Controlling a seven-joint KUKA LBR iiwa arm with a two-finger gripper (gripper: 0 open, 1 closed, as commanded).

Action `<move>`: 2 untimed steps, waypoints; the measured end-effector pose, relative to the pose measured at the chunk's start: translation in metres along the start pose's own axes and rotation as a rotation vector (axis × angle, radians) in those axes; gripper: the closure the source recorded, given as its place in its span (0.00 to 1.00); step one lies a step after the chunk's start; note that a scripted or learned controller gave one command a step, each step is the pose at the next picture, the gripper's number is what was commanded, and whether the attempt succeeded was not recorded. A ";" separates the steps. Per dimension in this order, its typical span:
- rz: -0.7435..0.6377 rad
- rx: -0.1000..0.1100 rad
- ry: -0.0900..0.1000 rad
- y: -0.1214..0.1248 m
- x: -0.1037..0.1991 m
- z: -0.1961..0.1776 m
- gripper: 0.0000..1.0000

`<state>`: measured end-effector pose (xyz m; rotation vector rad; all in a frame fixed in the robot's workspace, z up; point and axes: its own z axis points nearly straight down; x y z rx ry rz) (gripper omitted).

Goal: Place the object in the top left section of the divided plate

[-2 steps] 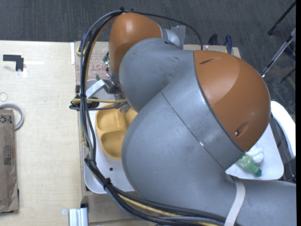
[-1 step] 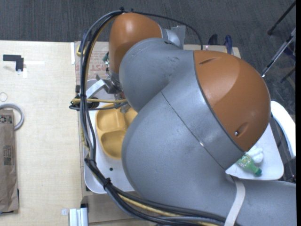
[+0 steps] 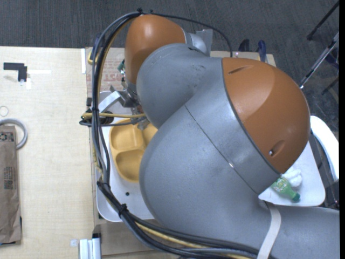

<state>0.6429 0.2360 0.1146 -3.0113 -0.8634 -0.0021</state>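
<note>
A yellow divided plate (image 3: pixel 128 151) lies in the left white bin (image 3: pixel 109 208), and the arm hides most of it. Two of its sections show at its left side, both bare. The grey arm with orange bands (image 3: pixel 215 144) sweeps in from the right and covers the middle of the view. Its gripper (image 3: pixel 124 97) shows as grey metal parts just past the plate's far edge, largely hidden under the wrist. A small green and white object (image 3: pixel 286 184) lies in the right bin (image 3: pixel 315 190), far from the gripper.
Black and yellow cables (image 3: pixel 98 117) loop from the wrist down the left bin's left edge. On the wooden bench (image 3: pixel 48 144) to the left lie a brown paper bag (image 3: pixel 8 182), a grey ring (image 3: pixel 18 129) and a black bracket (image 3: pixel 15 69).
</note>
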 end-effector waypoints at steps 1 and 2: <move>0.000 0.000 0.000 0.000 0.000 0.000 0.00; 0.193 0.000 0.023 0.039 -0.008 0.004 0.00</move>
